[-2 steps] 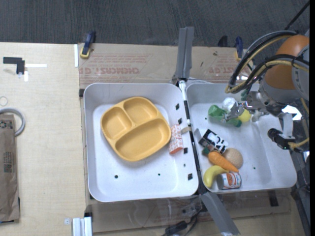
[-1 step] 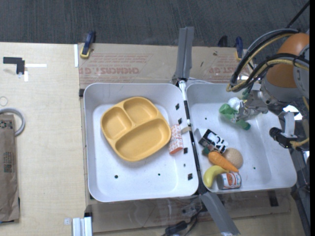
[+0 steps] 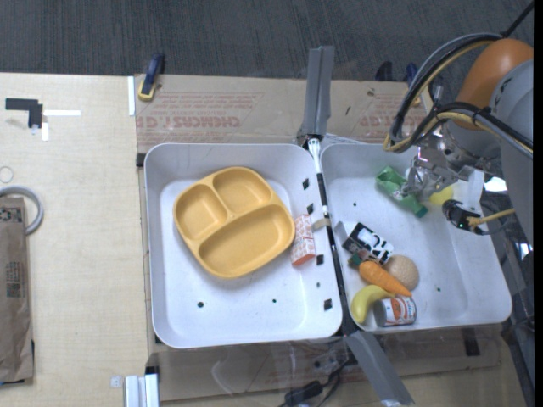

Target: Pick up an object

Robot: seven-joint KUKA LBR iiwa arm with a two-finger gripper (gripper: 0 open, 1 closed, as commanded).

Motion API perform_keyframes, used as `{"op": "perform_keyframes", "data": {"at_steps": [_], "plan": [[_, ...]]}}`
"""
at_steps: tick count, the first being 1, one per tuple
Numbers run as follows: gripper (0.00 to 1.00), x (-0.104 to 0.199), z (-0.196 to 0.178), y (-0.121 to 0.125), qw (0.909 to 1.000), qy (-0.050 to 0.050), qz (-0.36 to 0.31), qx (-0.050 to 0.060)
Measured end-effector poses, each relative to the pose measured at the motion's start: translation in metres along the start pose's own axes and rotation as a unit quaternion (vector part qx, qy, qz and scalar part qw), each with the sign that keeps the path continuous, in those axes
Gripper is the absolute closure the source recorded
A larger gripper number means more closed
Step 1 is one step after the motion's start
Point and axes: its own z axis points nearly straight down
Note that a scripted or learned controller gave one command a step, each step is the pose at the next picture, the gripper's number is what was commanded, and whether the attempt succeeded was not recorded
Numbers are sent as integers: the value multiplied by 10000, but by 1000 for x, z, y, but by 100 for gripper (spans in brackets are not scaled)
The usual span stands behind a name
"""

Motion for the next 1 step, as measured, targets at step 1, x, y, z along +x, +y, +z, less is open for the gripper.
{"op": "perform_keyframes", "data": {"at_steps": [1], "plan": [[100, -20, 1, -40, 9624, 93, 2700, -280]]}}
